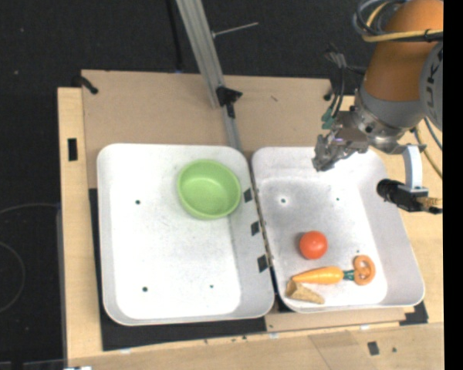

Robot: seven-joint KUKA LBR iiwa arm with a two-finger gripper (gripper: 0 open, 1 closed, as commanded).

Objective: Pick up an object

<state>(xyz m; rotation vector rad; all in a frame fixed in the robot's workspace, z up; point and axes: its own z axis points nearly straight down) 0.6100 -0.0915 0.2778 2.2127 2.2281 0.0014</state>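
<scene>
Green bowl (209,189), red-orange tomato (313,244), orange carrot (321,275) (green tip), white speckled bins (170,284).

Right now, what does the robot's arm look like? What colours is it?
The arm is chunky and rounded, grey with a big orange band above the wrist. Thin dark cables loop around its top and run down its side. At its end sits a small, dark metal gripper. A white bracket with a black piece hangs beside it.

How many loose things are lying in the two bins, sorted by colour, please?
Green: 1, the bowl
Red: 1, the tomato
Orange: 2, the carrot and the pretzel
Tan: 1, the wedge
Total: 5
</scene>
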